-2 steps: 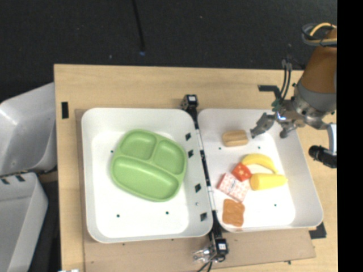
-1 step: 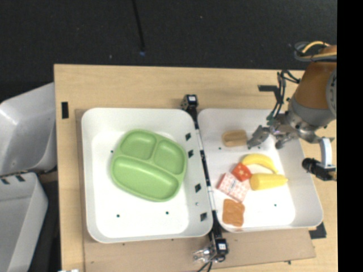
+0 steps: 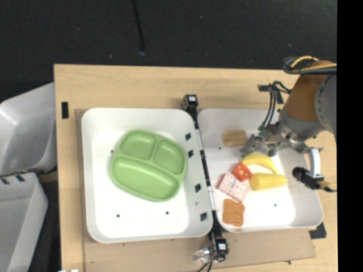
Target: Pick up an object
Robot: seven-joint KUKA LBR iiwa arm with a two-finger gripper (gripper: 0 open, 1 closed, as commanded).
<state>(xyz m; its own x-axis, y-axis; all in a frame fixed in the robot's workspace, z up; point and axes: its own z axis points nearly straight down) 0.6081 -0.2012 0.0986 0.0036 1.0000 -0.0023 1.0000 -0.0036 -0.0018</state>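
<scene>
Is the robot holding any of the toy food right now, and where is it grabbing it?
It cannot be told. The grey two-finger gripper sits just above the curved yellow plastic banana in the right white bin, but no grip on it can be made out.

Grey arm (image 3: 324, 103) reaching in from the right edge of the view, orange band (image 3: 303, 98) above the wrist, wrist bent downward and leftward, gripper (image 3: 262, 146) low at the arm's left end, dark cables looping alongside the wrist
</scene>
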